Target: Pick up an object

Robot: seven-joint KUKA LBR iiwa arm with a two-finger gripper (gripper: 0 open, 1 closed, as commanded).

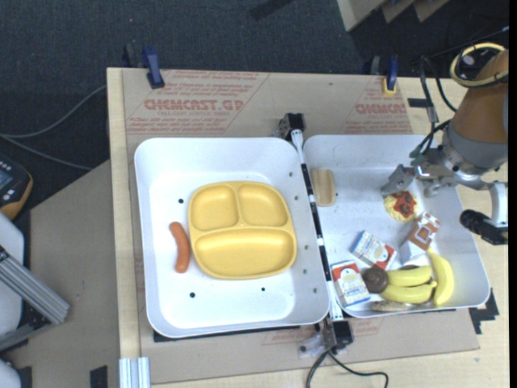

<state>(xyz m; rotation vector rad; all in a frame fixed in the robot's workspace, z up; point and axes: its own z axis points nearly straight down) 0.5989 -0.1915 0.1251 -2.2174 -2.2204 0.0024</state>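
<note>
My gripper (414, 183) hangs over the back of the right bin (355, 156), on the grey arm with the orange band (483, 120) that reaches in from the right. It is open and nothing sits between its fingers. Just in front of it lies a small red and yellow object (402, 207). Further forward are a brown and white packet (423, 233), a bunch of bananas (420, 281), a brown ball (374, 279), and two small cartons (372, 250) (348, 284). A tan bread slice (324, 187) lies by the bin's left wall.
The left bin (153, 217) holds a yellow divided plate (241, 229) and a sausage (181, 246) to its left. A ridge with black clamps (307, 200) separates the two bins. Blue clamps (151, 65) hold the board at the back.
</note>
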